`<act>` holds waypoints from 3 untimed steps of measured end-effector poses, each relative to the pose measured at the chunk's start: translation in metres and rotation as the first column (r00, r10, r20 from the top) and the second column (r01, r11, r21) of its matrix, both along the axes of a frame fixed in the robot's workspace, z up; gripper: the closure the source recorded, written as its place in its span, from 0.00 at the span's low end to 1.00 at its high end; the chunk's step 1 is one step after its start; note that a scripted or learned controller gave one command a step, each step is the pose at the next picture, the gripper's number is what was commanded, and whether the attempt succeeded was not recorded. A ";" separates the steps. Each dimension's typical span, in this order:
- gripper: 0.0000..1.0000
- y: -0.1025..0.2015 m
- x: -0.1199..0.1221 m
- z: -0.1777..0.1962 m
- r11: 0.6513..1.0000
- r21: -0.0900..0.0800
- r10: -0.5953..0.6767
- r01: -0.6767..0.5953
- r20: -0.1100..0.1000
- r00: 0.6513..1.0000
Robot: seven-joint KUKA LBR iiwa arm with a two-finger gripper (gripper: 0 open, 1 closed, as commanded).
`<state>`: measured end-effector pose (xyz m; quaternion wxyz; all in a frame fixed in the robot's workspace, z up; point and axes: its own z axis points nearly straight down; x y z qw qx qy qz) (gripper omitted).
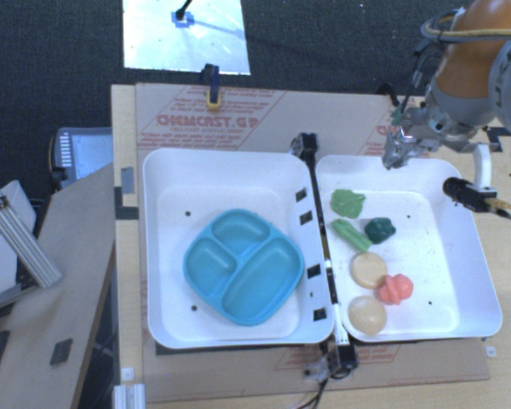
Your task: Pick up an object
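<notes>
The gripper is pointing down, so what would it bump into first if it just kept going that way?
Probably the back rim of the right bin, just under the gripper. The light green piece lies nearer the camera, off that line. Depth is hard to judge from this slanted view.

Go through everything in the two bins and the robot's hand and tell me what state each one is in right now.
hand: over the right bin's far rim, carrying nothing visible
blue divided plate: flat in the left bin, compartments bare
light green piece: loose in the right bin
green stick: lying flat, slanted
dark green piece: loose beside the stick
tan disc: lying flat
pink piece: loose, next to the disc
pale round piece: resting near the front wall
</notes>
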<state>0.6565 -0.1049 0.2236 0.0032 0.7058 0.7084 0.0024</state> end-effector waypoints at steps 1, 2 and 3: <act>1.00 0.057 -0.003 -0.009 1.000 0.003 0.006 -0.006 -0.006 1.000; 1.00 0.108 -0.002 -0.016 1.000 0.003 0.006 -0.006 -0.006 1.000; 1.00 0.161 -0.011 -0.016 1.000 0.003 0.006 -0.006 -0.006 1.000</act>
